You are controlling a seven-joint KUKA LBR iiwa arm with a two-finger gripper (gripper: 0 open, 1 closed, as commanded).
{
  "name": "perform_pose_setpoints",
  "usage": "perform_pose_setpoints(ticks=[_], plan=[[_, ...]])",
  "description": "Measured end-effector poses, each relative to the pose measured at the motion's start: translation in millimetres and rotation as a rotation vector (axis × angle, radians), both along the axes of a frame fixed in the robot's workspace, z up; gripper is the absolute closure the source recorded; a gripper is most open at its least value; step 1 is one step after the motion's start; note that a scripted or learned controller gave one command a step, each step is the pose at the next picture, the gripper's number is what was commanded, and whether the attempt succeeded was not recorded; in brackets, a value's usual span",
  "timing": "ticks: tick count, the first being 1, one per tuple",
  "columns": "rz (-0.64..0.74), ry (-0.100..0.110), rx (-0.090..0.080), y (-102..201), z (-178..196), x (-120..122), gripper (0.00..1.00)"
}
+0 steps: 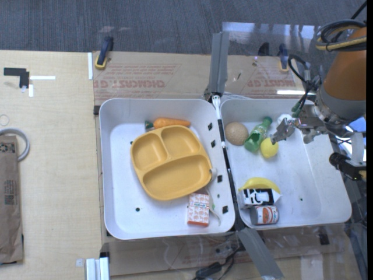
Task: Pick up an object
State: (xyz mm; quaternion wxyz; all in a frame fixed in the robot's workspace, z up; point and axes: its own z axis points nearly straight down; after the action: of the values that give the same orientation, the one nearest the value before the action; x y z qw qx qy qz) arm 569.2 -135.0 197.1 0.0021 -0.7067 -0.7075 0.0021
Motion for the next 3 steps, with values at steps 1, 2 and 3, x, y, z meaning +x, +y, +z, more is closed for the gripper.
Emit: perform_pose_setpoints(ticks=[1, 2, 3], plan=[[0.187, 0.000, 0.001, 70.8, -8.3, -22.2, 0.00], [0.485, -0.004, 0.001, 42.5, -7.7, -6.6, 0.00], [0.205, 0.000, 0.001, 58.1, -5.0, -33.6, 0.00]])
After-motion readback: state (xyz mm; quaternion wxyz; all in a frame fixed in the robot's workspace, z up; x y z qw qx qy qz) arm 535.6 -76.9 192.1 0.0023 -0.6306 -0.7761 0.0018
